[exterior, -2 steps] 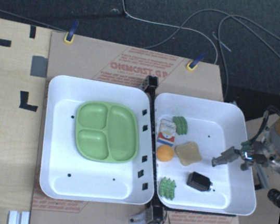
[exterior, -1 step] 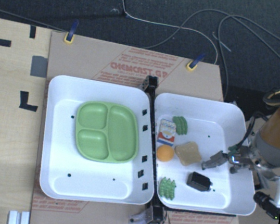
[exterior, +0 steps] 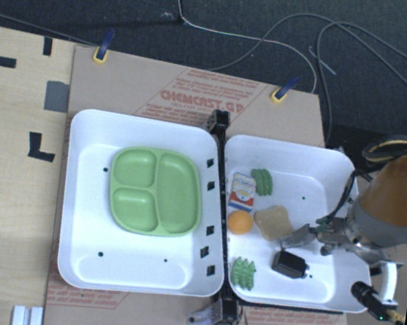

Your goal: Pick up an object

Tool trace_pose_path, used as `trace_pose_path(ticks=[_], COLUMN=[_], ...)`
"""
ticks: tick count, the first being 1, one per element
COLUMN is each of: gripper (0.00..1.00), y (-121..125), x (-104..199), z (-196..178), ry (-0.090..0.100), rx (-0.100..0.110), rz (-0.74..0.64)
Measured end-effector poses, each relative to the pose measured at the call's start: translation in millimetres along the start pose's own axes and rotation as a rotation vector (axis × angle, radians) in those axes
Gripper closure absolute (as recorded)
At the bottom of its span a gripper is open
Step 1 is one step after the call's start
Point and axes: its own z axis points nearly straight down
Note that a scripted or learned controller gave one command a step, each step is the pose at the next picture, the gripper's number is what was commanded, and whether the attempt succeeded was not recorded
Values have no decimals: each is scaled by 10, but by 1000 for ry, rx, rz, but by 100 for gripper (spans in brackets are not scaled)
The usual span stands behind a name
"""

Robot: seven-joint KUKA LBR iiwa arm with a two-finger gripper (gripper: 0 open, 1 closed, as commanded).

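Two shallow white bins side by side on a cardboard sheet [exterior: 199,92]. In the left bin [exterior: 79,199], a pale green plate [exterior: 157,191] with three compartments, lying flat near the middle. In the right bin [exterior: 336,171], several small things: a ridged green piece [exterior: 262,181] near the top, a small red, white and blue carton [exterior: 242,191] just beside it, an orange ball [exterior: 239,223] below the carton, a tan rounded lump [exterior: 272,222] touching or just beside the ball, another ridged green piece [exterior: 243,273] near the lower edge, and a small black block [exterior: 290,264], flat and dark, toward the lower right. Reaching in from the right, the grey arm with its gripper [exterior: 312,238] low over the right bin, just above the black block and right of the tan lump. Fingers spread apart, nothing between them.
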Motion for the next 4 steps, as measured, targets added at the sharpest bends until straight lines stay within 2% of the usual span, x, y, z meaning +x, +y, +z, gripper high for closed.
trace_pose_path(ticks=[1, 2, 4], gripper=[0, 100, 100], y=[3, 11, -88], x=[1, -4, 35], z=[324, 201, -973], ry=[-3, -5, -3], rx=[-4, -8, -9], rz=[0, 0, -1])
